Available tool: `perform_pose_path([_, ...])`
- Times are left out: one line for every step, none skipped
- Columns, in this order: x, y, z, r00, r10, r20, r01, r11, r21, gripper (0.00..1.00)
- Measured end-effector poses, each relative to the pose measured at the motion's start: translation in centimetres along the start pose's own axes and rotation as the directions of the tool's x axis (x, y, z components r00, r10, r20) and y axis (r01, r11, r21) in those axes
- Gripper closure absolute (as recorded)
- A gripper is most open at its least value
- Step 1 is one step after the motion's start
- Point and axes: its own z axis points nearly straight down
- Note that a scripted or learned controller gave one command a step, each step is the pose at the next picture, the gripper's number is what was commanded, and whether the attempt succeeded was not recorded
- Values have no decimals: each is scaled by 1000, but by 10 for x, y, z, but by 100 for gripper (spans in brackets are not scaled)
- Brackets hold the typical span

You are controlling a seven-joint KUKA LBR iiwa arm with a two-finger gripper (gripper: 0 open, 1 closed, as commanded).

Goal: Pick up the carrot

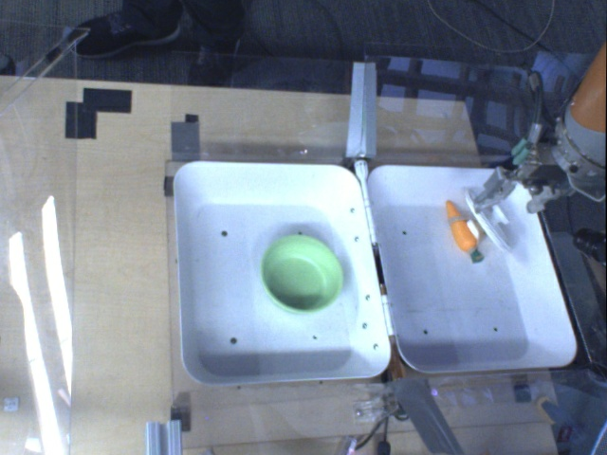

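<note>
carrot (pixel 463 229) mid right bin (pixel 531 349), pincer (pixel 491 214) beside

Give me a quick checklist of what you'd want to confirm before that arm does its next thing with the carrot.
1. Carrot located: ok. The carrot lies in the right bin, in its upper right part.
2. End effector near the carrot: ok. The end effector sits just right of the carrot, over the same bin.
3. Carrot between its fingers: cannot tell. The end effector overlaps the carrot's right edge from this slant.
4. Space around the carrot: ok. Nothing else lies close to it in that bin.
5. Green bowl out of the way: ok. The green bowl sits in the left bin, apart from the carrot.
</note>
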Motion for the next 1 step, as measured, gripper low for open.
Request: perform_pose_path([-1, 56, 101, 999, -32, 0, 32, 999, 1, 0])
